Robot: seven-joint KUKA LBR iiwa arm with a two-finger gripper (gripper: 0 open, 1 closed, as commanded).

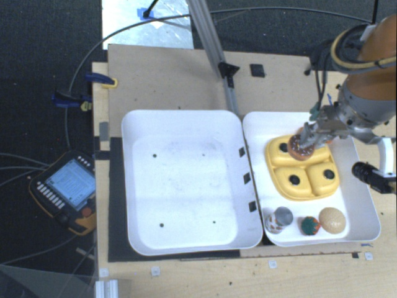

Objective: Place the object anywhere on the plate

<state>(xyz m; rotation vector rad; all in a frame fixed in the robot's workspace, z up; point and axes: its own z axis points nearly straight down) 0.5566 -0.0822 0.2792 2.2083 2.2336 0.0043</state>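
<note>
Three small items sit loose below the yellow plate (302, 179). A brown object (301, 149) rests on the plate's upper section under the claw (308, 136); its opening I cannot tell. Lifting away could drag it off.

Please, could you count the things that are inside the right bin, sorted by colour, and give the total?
Yellow: 1, the sectioned plate
Brown: 1, the round object on the plate under the gripper
Grey: 1, the grey ball
Green and red: 1, the small ball
Tan: 1, the egg-shaped object
Total: 5
</note>
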